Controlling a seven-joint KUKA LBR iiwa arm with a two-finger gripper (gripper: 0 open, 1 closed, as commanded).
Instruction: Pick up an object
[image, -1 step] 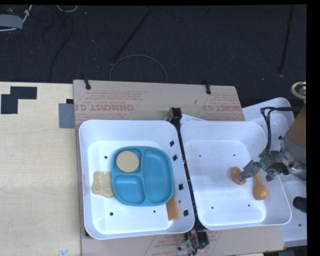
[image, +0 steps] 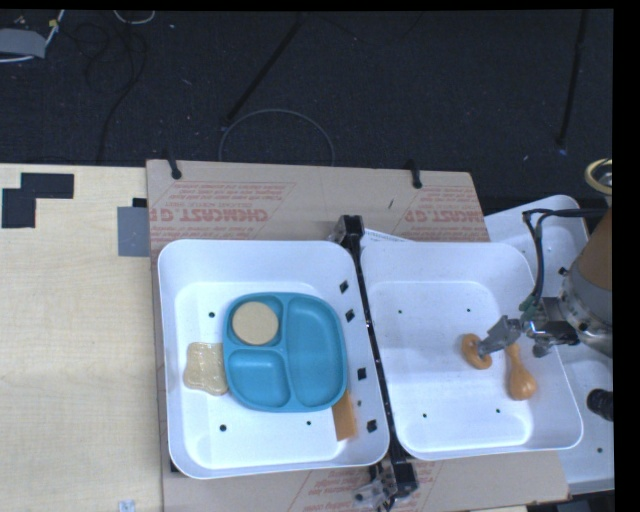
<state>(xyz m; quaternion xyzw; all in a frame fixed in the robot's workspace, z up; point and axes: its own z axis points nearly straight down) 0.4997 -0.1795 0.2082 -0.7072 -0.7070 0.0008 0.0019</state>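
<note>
**Gripper poised over the orange object in the right bin**

Nearest the camera, at about 6 o'clock, a dark clamp (image: 385, 485) is sitting at the lower junction of the two bins. Just above it, the left bin (image: 190, 440) is holding a blue divided tray (image: 300, 360); a round tan disc (image: 254, 323) is resting in the tray's 10 o'clock compartment. A pale yellow, sponge-like piece (image: 205, 368) is lying against the tray's 9 o'clock edge, and a thin orange-brown strip (image: 344, 416) is leaning beside its 5 o'clock corner.

In the right bin (image: 430, 420), toward 3 o'clock, an orange elongated object (image: 519, 378) is lying on the bin floor with a rounded orange piece (image: 474, 350) just to its 10 o'clock side; whether the two are joined cannot be told. The gripper (image: 497, 340) is hovering directly at these pieces, its grey fingers (image: 489, 344) overlapping the rounded piece. Whether the fingers are spread or pressed together cannot be told. The arm (image: 590, 300) is entering from 3 o'clock.

Farther back, at 12 o'clock, a cardboard sheet (image: 300, 205) with red lettering is lying beneath the bins, and beyond it dark carpet (image: 300, 80) with cables is showing.
</note>
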